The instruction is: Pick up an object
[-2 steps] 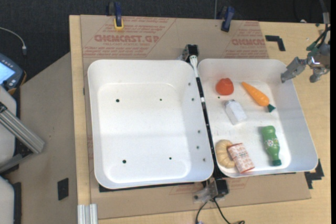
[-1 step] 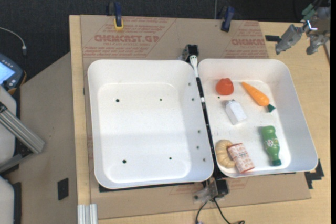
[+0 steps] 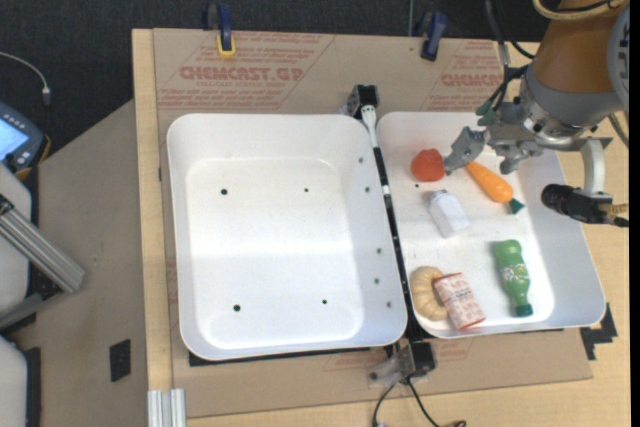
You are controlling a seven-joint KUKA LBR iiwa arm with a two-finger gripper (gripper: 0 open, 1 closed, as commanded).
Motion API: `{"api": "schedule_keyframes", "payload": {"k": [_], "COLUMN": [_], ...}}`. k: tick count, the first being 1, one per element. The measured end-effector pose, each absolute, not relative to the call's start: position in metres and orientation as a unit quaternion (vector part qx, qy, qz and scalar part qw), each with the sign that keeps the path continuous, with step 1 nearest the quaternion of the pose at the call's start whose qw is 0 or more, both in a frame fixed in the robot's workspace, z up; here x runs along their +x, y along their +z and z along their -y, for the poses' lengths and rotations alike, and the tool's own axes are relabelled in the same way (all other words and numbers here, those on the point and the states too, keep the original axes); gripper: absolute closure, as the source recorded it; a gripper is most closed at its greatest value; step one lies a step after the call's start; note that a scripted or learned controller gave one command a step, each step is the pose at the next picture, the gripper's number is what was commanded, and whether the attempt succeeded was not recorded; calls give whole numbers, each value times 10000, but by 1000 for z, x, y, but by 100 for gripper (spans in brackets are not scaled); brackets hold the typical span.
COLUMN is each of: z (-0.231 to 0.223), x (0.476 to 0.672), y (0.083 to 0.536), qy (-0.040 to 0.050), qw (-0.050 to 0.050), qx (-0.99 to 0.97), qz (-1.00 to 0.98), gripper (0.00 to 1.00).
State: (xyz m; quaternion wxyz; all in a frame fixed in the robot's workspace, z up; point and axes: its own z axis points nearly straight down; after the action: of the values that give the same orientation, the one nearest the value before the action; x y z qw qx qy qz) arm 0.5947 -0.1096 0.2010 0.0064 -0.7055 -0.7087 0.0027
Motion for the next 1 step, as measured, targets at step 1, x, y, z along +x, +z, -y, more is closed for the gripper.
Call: {"api": "schedule_keyframes", "payload": {"k": [1], "z": [142], "x": [650], "y": [109], "qy": [-46], "qw": [-88], "qx": [-7072], "qz": [7069], "gripper": [0]}}
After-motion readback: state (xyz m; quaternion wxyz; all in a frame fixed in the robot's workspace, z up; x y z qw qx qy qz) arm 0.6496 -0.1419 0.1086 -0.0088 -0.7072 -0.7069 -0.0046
